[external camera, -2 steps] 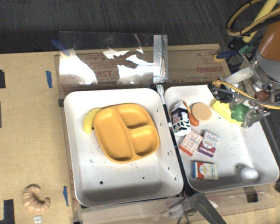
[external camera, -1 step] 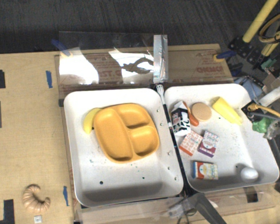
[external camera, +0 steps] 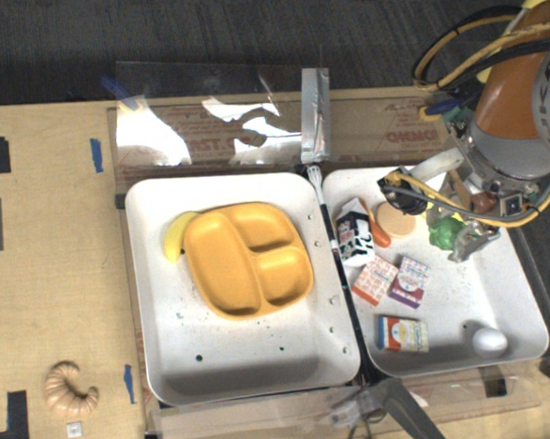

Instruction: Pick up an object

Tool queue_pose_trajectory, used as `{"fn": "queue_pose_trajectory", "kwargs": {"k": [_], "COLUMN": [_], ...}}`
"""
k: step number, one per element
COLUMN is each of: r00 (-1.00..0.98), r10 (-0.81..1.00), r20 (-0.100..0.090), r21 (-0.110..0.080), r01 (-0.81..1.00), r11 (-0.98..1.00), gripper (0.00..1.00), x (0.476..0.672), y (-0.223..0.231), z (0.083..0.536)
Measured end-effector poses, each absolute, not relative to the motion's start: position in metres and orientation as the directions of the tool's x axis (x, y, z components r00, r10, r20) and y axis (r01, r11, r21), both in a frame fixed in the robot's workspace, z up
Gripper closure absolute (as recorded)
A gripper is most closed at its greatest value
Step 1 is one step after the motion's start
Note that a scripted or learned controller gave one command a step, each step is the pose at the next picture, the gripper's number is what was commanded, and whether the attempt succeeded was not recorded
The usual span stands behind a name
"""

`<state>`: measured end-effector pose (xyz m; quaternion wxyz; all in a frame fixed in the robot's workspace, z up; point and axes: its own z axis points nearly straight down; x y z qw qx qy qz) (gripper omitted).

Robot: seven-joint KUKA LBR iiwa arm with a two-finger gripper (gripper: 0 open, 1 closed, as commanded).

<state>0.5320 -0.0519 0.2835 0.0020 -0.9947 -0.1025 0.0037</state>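
Note:
My gripper (external camera: 466, 236) hangs low over the back right of the right bin (external camera: 519, 291), under the grey wrist with its orange band. A small green lumpy object (external camera: 441, 232) sits right against the gripper's left side; whether it is gripped cannot be made out. Just left of it lies an orange piece with a tan round end (external camera: 394, 222). Further left stands a black-and-white carton (external camera: 354, 235). A pink box (external camera: 375, 280) and a purple box (external camera: 409, 282) lie mid-bin, and a blue-and-orange box (external camera: 401, 334) is near the front.
A grey rounded object (external camera: 490, 340) rests in the right bin's front right corner. The left bin (external camera: 158, 297) holds an orange divided plate (external camera: 248, 258) lying over a yellow banana (external camera: 174, 236). A croissant-shaped toy (external camera: 71, 389) lies on the bench at far left. Yellow cables (external camera: 460, 46) loop above the arm.

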Motion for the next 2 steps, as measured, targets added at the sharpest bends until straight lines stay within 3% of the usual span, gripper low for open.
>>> {"fn": "queue_pose_trajectory", "kwargs": {"k": [1, 2], "r00": [0.965, 0.965], "r10": [0.262, 0.262], "r20": [-0.004, -0.004], "r21": [-0.004, -0.003], "r01": [0.262, 0.262], "r11": [-0.965, -0.965], "gripper": [1.0, 0.0], "x": [0.4933, 0.4934], "y": [-0.0423, -0.0424], "z": [0.2746, 0.2745]}}
